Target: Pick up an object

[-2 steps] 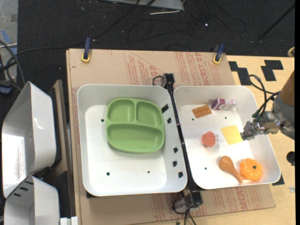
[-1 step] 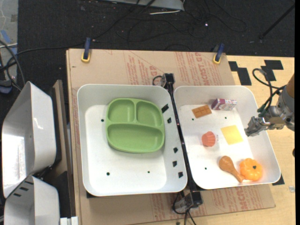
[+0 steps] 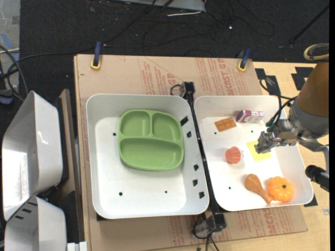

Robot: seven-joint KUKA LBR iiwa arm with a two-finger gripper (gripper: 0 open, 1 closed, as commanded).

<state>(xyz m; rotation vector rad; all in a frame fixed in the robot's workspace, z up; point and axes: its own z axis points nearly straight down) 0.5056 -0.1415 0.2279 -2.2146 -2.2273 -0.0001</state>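
In the right bin (image 3: 220,203) lie a small purple carton (image 3: 249,116), an orange cracker (image 3: 225,124), a red round fruit (image 3: 233,155), a tan drumstick (image 3: 256,186), an orange pumpkin (image 3: 280,189) and a yellow flat piece (image 3: 260,151). My gripper (image 3: 264,143) hangs over the yellow piece, low in the bin's right half. Its tip covers the upper edge of that piece. Nothing shows as lifted between the fingers.
The left bin (image 3: 104,192) holds a green divided plate (image 3: 151,139). A black divider with clips (image 3: 196,150) runs between the bins. White containers (image 3: 31,156) stand off the bench at the left. Cables lie on the dark floor behind.
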